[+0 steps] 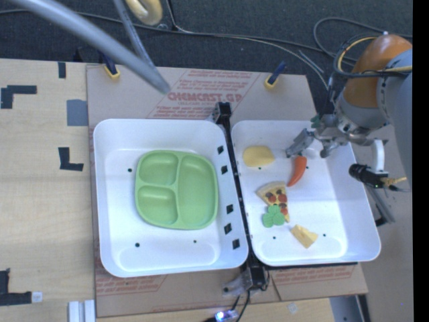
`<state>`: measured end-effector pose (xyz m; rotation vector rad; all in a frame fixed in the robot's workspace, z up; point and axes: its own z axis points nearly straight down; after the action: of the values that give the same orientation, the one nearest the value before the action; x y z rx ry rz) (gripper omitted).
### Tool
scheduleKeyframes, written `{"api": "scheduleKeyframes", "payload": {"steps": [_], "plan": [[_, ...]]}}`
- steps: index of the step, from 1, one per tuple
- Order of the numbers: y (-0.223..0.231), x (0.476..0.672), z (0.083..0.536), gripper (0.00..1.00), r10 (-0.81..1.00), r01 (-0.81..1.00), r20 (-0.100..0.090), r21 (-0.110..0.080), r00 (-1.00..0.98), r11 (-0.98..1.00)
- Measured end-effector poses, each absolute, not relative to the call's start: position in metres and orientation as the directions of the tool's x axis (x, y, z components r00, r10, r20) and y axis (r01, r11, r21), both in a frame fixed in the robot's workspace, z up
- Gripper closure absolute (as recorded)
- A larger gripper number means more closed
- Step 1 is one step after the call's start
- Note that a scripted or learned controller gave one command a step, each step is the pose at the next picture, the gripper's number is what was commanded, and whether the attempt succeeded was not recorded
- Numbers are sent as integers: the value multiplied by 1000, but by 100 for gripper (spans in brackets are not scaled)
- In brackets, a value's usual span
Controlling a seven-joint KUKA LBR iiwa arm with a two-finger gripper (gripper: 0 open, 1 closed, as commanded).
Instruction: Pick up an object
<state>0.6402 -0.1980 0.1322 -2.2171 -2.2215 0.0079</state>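
We judge the pick begun but unfinished: our hand (310, 147) hangs over the right bin (348, 210), fingers spread apart at the top of the orange carrot (297, 171), which seems to lie on the bin floor, not yet lifted.

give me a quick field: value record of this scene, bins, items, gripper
left bin: holds a green divided plate
right bin: holds five toy foods
items: yellow lump, orange carrot, pizza slice, green broccoli-like piece, cheese wedge
gripper: over the right bin's upper part, just above the carrot's top end
grasp: carrot lies tilted below the gripper; hold not visible
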Motion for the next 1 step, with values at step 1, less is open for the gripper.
{"api": "scheduleKeyframes", "payload": {"steps": [1], "plan": [[-198, 641, 83, 0, 1000, 1000, -4, 1, -3, 3]]}}
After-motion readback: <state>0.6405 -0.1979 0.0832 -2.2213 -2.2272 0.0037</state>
